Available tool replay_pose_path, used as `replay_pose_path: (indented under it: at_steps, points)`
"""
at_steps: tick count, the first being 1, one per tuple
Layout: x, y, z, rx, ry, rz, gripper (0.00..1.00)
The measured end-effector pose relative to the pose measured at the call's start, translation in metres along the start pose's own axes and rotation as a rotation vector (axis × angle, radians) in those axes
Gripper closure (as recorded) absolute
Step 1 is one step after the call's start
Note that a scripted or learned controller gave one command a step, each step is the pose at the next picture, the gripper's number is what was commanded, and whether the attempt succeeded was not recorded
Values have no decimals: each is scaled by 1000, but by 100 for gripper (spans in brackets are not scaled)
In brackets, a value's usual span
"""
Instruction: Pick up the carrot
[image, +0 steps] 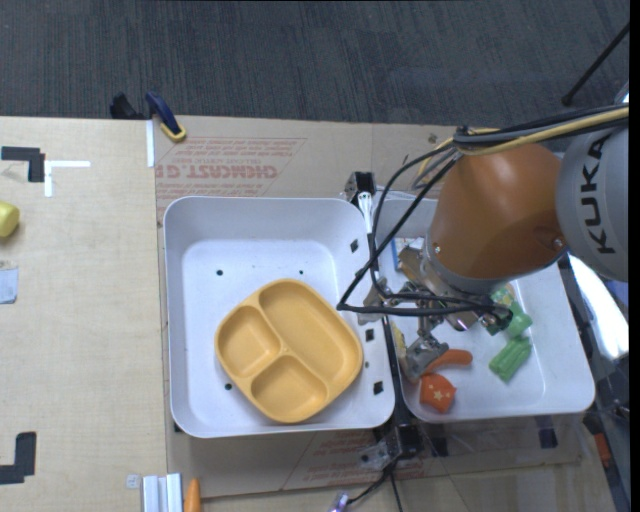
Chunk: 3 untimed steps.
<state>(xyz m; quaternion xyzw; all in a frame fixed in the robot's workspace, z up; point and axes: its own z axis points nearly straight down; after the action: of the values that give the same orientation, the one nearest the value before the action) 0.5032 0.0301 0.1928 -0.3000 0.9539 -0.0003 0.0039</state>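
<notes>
The carrot (457, 357), a short orange stick, lies in the right bin (560, 395) near its front. My gripper (424, 354) hangs low over that bin, just left of the carrot and close to its left end. From above I cannot tell whether it touches the carrot. The orange band of the arm (497, 213) covers much of the bin's middle and hides the gripper's upper part.
A red round fruit (437, 394) lies just in front of the carrot. Two green pieces (510, 357) (518, 322) sit to its right. A yellow divided plate (288, 348) rests in the left bin (200, 250). Cables loop around the wrist.
</notes>
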Motion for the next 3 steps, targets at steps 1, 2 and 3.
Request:
replay_pose_path:
  at_steps: [1, 2, 3]
  points:
    - [0, 0, 0, 0, 0, 0, 0]
    - [0, -1, 0, -1, 2, -172, 0]
    - [0, -1, 0, -1, 2, -172, 0]
